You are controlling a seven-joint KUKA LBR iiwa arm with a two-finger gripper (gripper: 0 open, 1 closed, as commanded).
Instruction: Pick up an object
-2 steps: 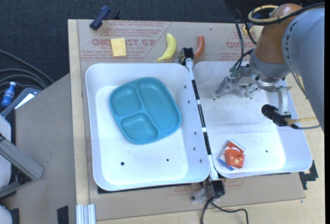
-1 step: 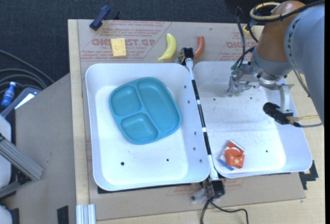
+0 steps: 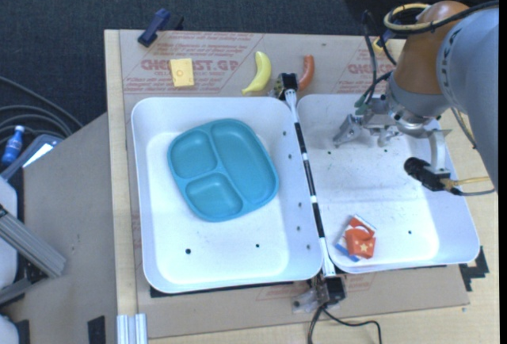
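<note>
Camera view showed the red packet (image 3: 358,239) lying flat near the right bin's (image 3: 444,243) front wall, well short of my pincer (image 3: 366,127). My fingers were spread, holding nothing. I judged a straight descent over its middle best.

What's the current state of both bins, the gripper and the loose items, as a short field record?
left bin: holds blue divided plate
right bin: holds red and orange object near front left corner
gripper: over back of right bin, nothing seen between its fingers
behind bins: banana, orange-red item, yellow block
task status: object not yet picked up
</note>
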